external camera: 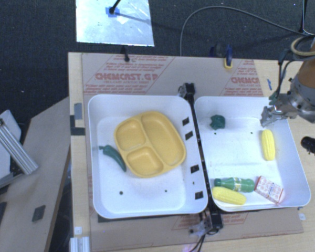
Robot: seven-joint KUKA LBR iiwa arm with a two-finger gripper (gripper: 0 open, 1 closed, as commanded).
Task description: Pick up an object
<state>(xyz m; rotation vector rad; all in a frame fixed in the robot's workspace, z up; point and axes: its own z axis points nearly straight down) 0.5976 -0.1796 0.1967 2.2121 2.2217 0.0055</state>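
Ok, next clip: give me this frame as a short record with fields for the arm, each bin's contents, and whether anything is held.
arm: gripper over the right bin's far right corner
left bin: yellow divided plate; green pepper beside its left edge
right bin: dark green lump, corn cob, green bottle, second corn cob, red-and-white packet
held: nothing seen between the fingers

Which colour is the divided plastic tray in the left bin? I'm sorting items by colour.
Yellow: the three-compartment plastic tray shows clearly in the camera view.
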